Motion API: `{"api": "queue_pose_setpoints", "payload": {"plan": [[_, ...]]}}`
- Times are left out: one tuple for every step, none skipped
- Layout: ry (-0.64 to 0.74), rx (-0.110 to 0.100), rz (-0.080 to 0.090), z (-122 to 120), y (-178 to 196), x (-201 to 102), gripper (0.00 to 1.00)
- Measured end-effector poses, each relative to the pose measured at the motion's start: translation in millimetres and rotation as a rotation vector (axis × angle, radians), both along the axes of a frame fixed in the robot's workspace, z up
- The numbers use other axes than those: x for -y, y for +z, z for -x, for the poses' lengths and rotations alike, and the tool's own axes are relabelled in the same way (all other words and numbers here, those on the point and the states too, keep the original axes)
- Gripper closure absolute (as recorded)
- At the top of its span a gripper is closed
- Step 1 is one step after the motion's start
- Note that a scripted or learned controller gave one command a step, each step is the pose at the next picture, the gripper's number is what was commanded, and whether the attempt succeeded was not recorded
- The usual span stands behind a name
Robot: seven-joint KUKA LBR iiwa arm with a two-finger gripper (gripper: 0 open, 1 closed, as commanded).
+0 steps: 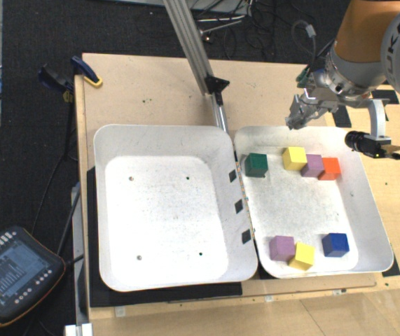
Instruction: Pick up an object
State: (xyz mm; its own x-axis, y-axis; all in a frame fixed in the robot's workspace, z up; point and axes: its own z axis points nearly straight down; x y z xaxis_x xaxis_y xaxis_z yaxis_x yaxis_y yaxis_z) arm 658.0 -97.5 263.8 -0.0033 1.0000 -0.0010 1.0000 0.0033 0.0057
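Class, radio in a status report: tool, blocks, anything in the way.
Tool above right bin's far rim, carrying nothing. Seven blocks in that bin; yellow block nearest. Pink block touches orange block. Nothing in the way.

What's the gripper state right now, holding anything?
Two-finger gripper: cannot be told whether open or closed; nothing visible in it. It hangs above the far rim of the right shallow white bin, apart from the small coloured cubes lying in that bin.

Your arm (371,26) enters from 2 o'clock, orange band above grey wrist, wrist angled down toward 8 o'clock, gripper (299,117) at upper right of frame, tip pointing down-left, nothing visibly gripped
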Motion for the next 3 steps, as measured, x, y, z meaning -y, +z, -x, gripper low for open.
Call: {"api": "queue_pose_setpoints", "payload": {"plan": [[0.004, -0.005, -0.002, 17, 4, -45, 1.0], [0.005, -0.006, -0.003, 39, 7, -98, 1.0], [0.005, -0.008, -0.003, 55, 6, -149, 1.0]]}}
